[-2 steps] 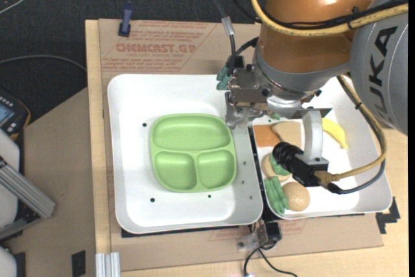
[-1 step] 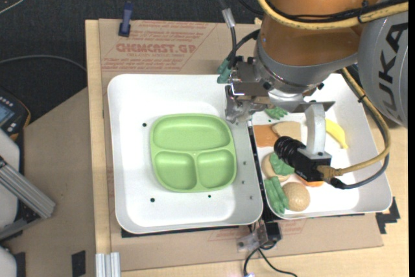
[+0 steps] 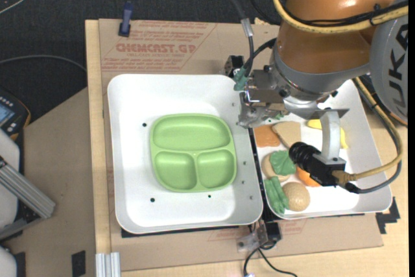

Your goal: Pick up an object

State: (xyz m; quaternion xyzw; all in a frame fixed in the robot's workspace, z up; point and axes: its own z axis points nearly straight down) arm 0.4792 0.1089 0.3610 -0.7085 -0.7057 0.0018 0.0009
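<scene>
My gripper [image 3: 258, 107] hangs under the large orange wrist band [image 3: 334, 3], over the near-left part of the right bin [image 3: 373, 139], close to the wall between the two bins. Beneath and beside it lie several toy foods. An orange slab [image 3: 266, 135] and a tan bread slice [image 3: 286, 133] are nearest. A yellow piece [image 3: 316, 124], a green leafy piece [image 3: 281, 162], a green pod [image 3: 275, 194] and a tan round piece [image 3: 297, 196] lie further off. The arm hides the far part of this bin.
The left bin [image 3: 130, 139] holds a green three-compartment plate [image 3: 192, 151]. A black cylinder with a cable [image 3: 314, 164] juts out from the arm over the toy foods. Both bins rest on a cardboard sheet [image 3: 162, 42], which has a blue clip [image 3: 125, 19] at its far edge.
</scene>
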